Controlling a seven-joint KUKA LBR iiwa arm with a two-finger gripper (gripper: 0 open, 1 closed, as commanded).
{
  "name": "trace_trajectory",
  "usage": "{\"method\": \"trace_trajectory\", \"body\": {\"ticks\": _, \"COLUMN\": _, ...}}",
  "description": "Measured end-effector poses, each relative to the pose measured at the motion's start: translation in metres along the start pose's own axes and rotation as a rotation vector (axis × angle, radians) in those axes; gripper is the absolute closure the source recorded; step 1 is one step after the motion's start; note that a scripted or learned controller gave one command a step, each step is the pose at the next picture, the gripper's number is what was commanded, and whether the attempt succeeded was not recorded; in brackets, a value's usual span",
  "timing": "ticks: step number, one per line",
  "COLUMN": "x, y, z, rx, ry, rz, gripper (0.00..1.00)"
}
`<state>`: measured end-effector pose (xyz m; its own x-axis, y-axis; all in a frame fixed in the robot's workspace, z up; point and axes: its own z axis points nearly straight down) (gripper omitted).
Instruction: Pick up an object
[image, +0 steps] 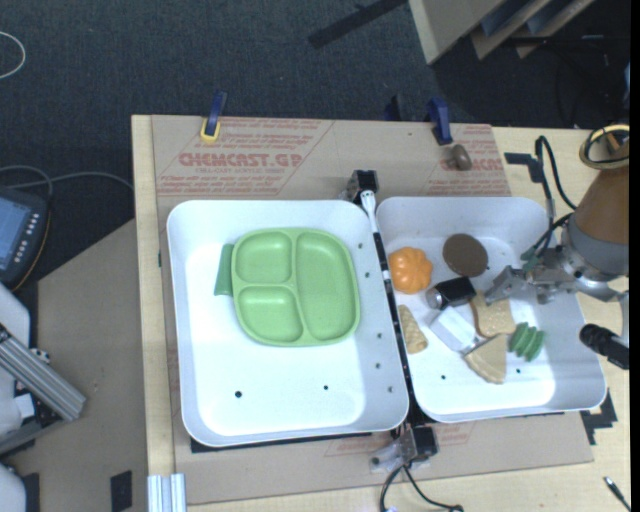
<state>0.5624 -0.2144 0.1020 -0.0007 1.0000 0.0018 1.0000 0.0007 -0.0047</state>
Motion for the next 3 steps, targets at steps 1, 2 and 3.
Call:
{"method": "trace_trajectory", "body": {"ticks": 1, "x": 0.001, "y": 0.002, "z": 0.015, "rx": -0.004, "ry": 0.002, "rz": -0.001, "gripper": 0.0}}
{"method": "trace_trajectory", "body": {"ticks": 2, "x": 0.001, "y": 0.004, "z": 0.003, "rx": -0.013, "ry": -0.002, "rz": -0.001, "gripper": 1.0}}
{"method": "trace_trajectory", "body": {"ticks": 3, "x": 0.003, "y": 0.003, "z": -0.042, "rx": -0.01, "ry": -0.004, "rz": 0.0, "gripper": 1.0}}
